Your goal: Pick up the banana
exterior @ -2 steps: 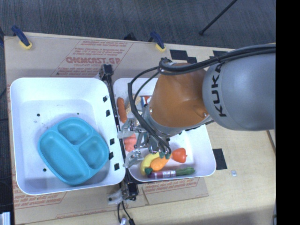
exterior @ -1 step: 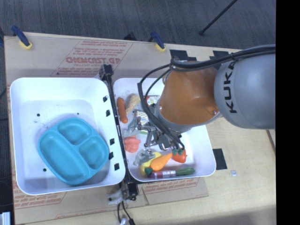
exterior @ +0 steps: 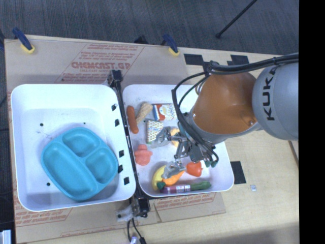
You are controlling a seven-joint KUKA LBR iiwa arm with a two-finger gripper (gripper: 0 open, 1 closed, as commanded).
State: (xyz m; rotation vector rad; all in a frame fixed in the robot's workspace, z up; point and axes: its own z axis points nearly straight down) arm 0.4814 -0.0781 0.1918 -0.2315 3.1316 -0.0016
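Yellow is showing at the front of the right bin [exterior: 223, 184], where the banana [exterior: 159, 175] is lying among a crowd of toy foods — a carrot [exterior: 173, 177] is pressing against its right side, a tomato [exterior: 194, 169] is sitting just beyond that, and a marker [exterior: 177, 188] is lying along the bin's near wall just below. The banana's long axis is running roughly from the near wall up toward the bin's middle, slightly tilted, with its upper end pointing away from the camera and curving a little to the right; the exact tips are being hidden by the clutter.

The gripper [exterior: 179, 159] is hanging just above and to the right of the banana, over the carrot, with the grey arm [exterior: 277, 103] and its orange band [exterior: 223, 105] looming behind. Nothing is visibly sitting between the fingers, and how far apart they are standing cannot be told from this angle.

By the look of it, the approach step is in hand — the grasp is not yet made. The next move is probably calling for a small shift left and toward the camera, then a descent with the fingers closing across the banana's short width, avoiding the carrot. In the left bin [exterior: 20, 136] a blue plate [exterior: 78, 161] is lying well apart.
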